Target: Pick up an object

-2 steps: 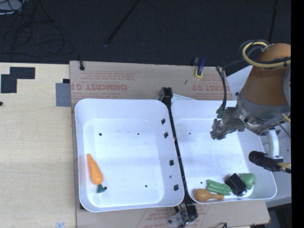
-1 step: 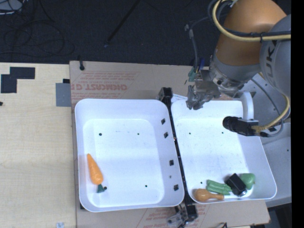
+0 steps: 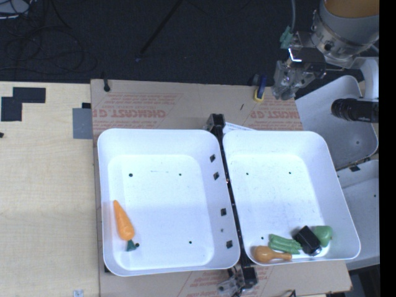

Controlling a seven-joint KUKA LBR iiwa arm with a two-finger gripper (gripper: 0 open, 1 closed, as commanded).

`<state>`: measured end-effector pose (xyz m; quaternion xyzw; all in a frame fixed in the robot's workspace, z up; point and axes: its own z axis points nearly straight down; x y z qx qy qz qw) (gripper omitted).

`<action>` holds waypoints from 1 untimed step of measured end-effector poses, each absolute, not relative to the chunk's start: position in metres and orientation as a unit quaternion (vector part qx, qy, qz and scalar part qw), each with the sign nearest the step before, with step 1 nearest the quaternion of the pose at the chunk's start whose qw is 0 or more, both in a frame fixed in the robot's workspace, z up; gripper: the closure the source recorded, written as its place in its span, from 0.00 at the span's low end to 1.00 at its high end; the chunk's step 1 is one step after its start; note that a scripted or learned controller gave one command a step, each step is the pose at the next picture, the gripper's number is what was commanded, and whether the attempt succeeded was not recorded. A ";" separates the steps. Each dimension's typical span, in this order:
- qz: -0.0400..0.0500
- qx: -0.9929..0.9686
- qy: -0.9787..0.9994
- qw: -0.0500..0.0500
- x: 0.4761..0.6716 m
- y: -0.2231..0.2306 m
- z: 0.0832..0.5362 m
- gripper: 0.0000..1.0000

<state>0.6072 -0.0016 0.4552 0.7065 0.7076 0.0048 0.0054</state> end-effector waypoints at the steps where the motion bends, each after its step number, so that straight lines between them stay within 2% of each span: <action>1: -0.003 0.708 0.706 -0.002 0.590 -0.044 0.405 1.00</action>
